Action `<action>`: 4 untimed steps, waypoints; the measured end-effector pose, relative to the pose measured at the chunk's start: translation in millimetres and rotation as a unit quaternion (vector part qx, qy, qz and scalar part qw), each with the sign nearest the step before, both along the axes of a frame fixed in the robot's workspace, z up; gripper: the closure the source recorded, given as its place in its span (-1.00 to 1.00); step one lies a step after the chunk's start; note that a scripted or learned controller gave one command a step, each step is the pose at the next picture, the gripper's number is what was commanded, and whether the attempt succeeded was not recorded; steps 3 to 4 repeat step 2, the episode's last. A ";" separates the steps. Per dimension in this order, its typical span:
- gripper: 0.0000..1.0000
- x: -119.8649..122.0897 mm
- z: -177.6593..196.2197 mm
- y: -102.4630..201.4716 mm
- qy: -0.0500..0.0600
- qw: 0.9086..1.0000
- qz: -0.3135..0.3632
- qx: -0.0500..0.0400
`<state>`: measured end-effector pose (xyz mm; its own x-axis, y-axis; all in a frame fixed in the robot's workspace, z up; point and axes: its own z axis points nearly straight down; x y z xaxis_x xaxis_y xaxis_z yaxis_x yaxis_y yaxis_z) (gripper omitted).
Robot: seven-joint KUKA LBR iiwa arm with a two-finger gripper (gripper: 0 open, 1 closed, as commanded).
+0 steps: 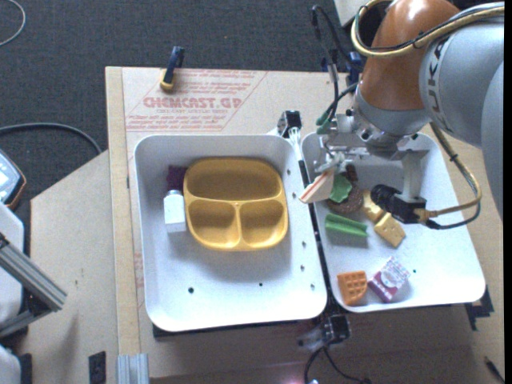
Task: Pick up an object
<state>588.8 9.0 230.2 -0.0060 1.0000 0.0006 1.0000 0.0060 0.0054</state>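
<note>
The purple item (176,174) sits mostly hidden behind the yellow tray (235,202), perhaps a toy.

Right bin (456,270) holds the pickings: a green block (346,226) lying flat mid-bin, a yellow cheese-like wedge (390,230) just right of it, an orange waffle piece (352,286) and a pink packet (390,281) near the front edge. Darker bits, perhaps a cookie (346,206), sit behind.

This looks like a robotics lab. An industrial arm (448,62) trailing cables (456,206) reaches over a table (120,214) whose board carries two white bins (152,238), beside aluminium framing (28,274) and dark carpet (80,22) with loose wires.
</note>
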 end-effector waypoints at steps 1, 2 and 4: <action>1.00 44.3 4.2 32.8 0.000 1.000 0.000 0.000; 1.00 32.6 2.8 32.4 0.005 1.000 -0.003 0.000; 1.00 32.6 2.8 32.4 0.005 1.000 -0.003 0.000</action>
